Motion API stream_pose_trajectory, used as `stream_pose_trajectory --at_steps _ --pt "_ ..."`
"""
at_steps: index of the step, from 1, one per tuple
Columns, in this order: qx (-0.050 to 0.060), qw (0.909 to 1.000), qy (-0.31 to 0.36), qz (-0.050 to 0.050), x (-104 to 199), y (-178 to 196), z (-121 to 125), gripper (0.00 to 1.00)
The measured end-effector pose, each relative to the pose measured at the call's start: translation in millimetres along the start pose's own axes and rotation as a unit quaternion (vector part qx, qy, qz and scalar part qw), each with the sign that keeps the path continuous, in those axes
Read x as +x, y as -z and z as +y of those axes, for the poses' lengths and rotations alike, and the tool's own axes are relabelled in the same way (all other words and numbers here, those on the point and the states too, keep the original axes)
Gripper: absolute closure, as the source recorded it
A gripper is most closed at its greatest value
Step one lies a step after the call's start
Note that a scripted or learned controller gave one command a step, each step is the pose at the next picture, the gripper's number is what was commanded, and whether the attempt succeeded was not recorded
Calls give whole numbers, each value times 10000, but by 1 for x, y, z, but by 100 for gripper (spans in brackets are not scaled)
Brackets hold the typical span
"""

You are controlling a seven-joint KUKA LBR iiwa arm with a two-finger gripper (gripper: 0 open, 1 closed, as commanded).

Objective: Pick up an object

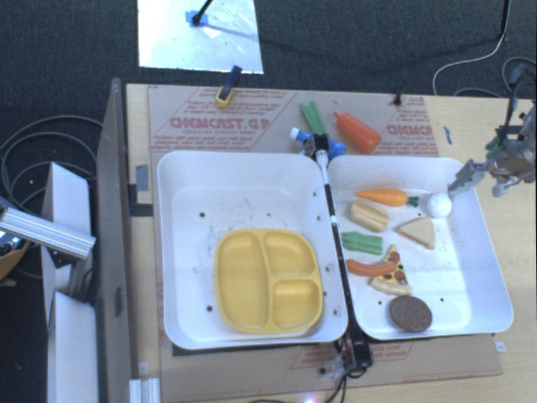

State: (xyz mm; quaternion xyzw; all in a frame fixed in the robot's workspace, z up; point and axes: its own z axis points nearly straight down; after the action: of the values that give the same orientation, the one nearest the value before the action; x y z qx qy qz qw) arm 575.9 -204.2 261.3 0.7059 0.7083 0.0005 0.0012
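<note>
A wooden bench (252,124), printed in red letters, is sitting on dark carpet and bearing two white bins. The left bin (189,200) is holding a yellow divided tray (268,280). The right bin (470,267) is holding toy food: a carrot (382,196), a bread roll (369,216), a sandwich wedge (418,232), a green bean pod (362,243), a pizza slice (392,280), a brown cookie (410,313) and a white ball (439,205) near the far wall. The gripper (502,168) is hovering at the right bin's far right corner, grasping nothing; its opening cannot be judged.

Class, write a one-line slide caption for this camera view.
Gripper beside white ball in toy-food bin; yellow tray in the other.
</note>
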Motion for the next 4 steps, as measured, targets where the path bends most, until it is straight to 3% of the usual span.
stream_pose_trajectory --at_steps 1,2,3,4 --pt "35 10000 29 24 53 -89 26 0" --pt "-13 10000 25 30 112 -179 54 0" --pt "-13 10000 8 5 107 -166 54 100" --pt "33 10000 -50 -9 37 -177 -22 100"
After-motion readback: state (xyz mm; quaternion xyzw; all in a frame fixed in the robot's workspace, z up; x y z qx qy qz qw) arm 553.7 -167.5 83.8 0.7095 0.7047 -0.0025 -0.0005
